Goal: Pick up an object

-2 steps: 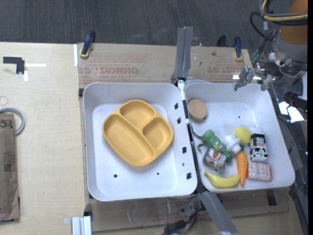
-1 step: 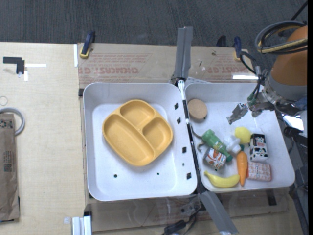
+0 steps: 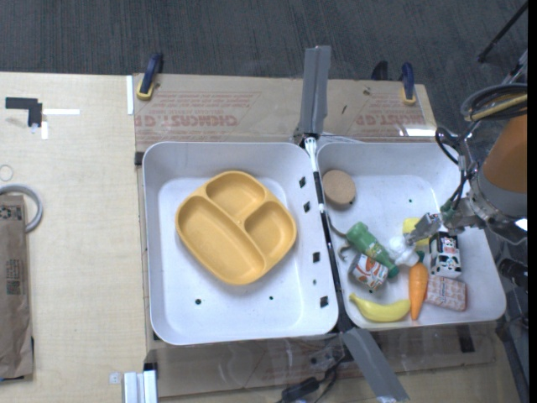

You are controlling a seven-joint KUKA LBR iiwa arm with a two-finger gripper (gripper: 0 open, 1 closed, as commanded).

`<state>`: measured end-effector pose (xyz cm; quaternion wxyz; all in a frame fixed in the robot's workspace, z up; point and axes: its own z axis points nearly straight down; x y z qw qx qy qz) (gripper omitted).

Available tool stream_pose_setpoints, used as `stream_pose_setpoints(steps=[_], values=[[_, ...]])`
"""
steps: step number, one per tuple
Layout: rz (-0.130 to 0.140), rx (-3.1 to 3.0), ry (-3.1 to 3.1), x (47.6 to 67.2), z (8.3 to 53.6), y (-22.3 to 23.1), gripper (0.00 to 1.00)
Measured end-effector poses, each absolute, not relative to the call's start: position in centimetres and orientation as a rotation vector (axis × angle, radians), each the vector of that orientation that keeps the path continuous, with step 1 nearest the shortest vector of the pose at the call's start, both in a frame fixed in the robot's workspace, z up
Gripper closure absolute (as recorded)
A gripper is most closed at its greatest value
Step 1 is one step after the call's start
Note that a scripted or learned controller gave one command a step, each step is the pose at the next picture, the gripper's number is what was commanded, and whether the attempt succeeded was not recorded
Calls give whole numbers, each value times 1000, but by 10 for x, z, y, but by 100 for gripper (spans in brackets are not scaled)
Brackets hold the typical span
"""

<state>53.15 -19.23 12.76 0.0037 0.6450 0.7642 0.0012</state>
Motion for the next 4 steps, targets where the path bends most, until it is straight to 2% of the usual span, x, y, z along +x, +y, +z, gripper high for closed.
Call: stream_pose_setpoints(steps=[1,2,3,4], values=[[4,2141,2307,546,89,-209,0],[-2,2146,2303,545,95,-211,100],[-3,2088,2347,627,110,-213,100],[-3,1709,2633,658,146,-222,100]])
